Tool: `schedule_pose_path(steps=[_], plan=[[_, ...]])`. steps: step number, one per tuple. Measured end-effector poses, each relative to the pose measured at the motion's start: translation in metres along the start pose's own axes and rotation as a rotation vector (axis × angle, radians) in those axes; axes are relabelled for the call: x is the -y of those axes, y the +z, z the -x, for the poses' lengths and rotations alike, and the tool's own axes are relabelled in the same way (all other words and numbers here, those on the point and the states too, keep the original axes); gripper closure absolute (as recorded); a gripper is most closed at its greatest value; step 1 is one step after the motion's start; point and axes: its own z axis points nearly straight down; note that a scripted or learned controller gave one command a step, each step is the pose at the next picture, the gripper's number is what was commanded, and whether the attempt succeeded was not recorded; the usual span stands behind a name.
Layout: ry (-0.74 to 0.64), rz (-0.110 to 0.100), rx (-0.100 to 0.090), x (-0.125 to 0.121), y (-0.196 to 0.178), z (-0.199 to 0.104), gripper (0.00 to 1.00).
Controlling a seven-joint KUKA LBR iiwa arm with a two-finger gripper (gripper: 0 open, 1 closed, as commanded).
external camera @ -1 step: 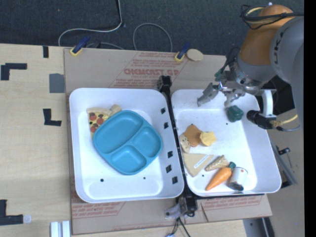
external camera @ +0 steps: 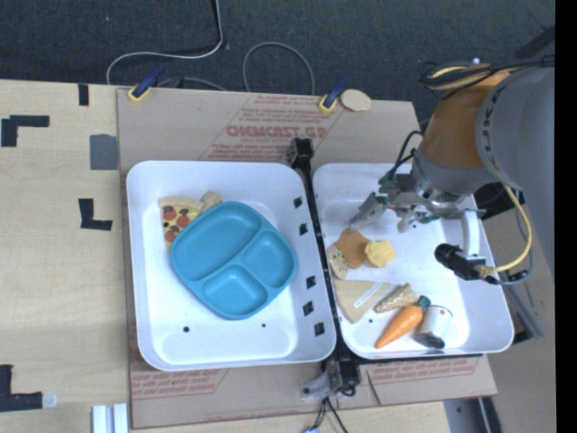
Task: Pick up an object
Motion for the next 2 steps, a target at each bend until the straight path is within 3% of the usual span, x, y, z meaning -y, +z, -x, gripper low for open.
schedule_pose_path(steps=[1,2], plan=[[-0.001,0.014,0.004,0.011,0.057,-0.015,0.00],[-0.002,0.010,-0.001,-0.001,0.054,-0.009,0.00]])
